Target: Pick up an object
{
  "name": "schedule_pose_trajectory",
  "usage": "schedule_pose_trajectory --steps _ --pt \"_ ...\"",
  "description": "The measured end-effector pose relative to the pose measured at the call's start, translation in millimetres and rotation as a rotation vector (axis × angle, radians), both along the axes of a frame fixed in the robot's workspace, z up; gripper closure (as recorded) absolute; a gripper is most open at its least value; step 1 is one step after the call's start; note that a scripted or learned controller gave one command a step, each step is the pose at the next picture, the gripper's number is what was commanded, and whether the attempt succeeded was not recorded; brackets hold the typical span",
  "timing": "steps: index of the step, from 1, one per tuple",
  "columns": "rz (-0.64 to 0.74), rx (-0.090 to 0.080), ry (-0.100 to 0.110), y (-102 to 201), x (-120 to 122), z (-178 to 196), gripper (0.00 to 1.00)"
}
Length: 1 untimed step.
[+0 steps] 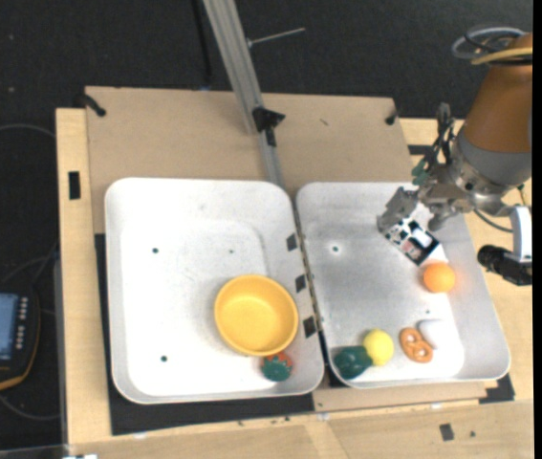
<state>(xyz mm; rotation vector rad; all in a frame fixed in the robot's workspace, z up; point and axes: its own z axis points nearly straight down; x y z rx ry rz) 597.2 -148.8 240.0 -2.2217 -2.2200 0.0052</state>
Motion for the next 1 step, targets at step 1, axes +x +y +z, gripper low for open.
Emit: schedule_pose_trajectory --steps 1 --pt "-0.002 0.0 0.0 3.5 0.6 -43.4 0.0"
